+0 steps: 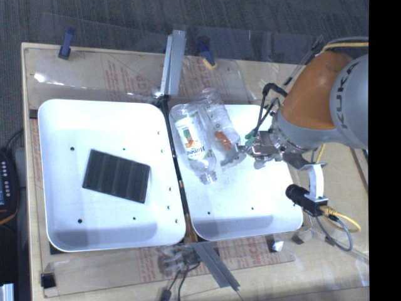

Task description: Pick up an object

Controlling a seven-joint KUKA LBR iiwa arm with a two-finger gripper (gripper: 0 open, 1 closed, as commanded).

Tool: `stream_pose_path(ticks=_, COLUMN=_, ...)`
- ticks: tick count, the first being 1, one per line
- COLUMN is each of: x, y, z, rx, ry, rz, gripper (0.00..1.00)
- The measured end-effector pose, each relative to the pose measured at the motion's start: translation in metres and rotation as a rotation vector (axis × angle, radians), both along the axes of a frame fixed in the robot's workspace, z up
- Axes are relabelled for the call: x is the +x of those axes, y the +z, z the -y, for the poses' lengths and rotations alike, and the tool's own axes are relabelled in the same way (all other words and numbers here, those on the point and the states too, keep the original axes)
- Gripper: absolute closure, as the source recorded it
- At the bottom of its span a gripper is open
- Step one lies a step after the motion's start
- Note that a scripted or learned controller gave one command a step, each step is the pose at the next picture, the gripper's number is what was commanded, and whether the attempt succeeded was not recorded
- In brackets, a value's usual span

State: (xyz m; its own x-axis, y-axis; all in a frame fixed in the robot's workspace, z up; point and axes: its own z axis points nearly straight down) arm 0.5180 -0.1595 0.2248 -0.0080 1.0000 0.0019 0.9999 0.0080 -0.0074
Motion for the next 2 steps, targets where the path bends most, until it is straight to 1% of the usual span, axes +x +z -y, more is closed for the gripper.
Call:
stream_pose_path(ticks=1, x=0.07, y=-0.029, z=0.019, rx=0.0, ry=0.043, rz=0.0, gripper=0.0)
stream_pose_path(ticks=2, x=0.112, y=-0.112, z=0.047, rx=-0.001, ry=0.216, rz=0.006, gripper=0.0)
